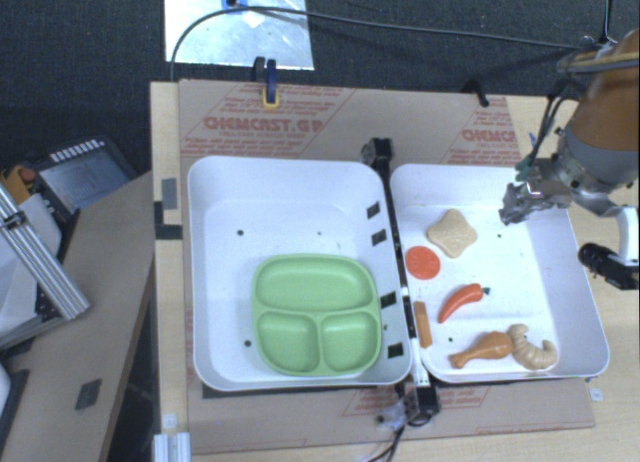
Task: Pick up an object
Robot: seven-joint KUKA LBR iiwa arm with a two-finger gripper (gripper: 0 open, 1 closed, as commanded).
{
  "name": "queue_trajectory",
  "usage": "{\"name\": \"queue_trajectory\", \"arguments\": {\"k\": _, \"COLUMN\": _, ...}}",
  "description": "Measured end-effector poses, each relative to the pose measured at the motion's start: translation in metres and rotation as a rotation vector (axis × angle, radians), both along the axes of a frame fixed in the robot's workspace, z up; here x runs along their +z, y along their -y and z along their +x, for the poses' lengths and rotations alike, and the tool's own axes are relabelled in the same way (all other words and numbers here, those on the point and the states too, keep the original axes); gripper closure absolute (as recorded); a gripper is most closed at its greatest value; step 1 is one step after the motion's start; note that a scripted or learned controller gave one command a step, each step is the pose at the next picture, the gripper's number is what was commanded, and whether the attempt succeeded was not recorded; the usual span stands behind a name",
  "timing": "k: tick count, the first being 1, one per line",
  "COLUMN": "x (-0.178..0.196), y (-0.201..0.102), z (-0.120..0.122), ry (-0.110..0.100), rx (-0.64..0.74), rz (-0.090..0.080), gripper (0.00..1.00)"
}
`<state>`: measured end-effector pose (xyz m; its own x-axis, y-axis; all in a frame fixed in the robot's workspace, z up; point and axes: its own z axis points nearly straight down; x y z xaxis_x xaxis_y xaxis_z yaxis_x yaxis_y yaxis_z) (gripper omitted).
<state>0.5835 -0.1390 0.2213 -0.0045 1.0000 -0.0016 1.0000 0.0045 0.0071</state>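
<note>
Surface [330, 110]: brown sheet with red lettering, bearing two shallow white bins side by side.

Left bin [225, 200]: holds one green divided tray [315, 312], three compartments, set toward the near right corner.

Right bin [570, 290]: holds the candidate objects, all toy food.
- Orange stick, probably a carrot or fry [422, 324], lying along the left wall near the divider.
- Red round slice, tomato-like [423, 262], flat on the floor.
- Tan bread slice [453, 233], just beyond and right of the red slice.
- Red chili pepper [461, 301], green stem pointing right, near the middle.
- Chicken drumstick [483, 349], at the near wall.
- Pale curled piece, possibly a shrimp [535, 350], touching the drumstick's thick end.

Pincer [518, 202]: over the far right part of the right bin, right of the bread slice and apart from it. Nothing is between its fingers; at this size I cannot tell whether they are spread or closed.

Step in hand: approach, no object yet chosen by contact. Judged next move: shift left toward the bread slice, the nearest item, centre over it and descend.
</note>
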Motion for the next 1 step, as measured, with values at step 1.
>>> {"name": "queue_trajectory", "arguments": {"k": 1, "x": -0.0180, "y": 0.0001, "z": 0.0007, "ry": -0.005, "rx": -0.002, "rz": 0.000, "gripper": 1.00}}
